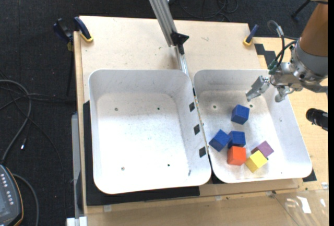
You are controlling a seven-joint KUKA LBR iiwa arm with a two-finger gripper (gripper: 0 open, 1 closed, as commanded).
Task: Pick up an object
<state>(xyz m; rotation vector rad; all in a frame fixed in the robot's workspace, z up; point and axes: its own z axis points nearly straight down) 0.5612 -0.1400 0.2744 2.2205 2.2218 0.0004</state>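
Note:
My gripper (270, 91) hangs over the far right part of the right bin (216, 84), its two fingers spread apart with nothing between them. A blue cube (240, 114) lies just below and left of the fingertips. Nearer the front sit two more blue cubes (219, 140) (237, 138), an orange cube (236, 155), a yellow cube (256, 161) and a purple cube (265, 149), clustered together.
The left bin (104, 89) stands beside the right one, sharing a dark divider. A slanted metal rail (159, 3) runs from the top down to the bins' far edge. Clamps hold the wooden bench (135, 42) at its corners.

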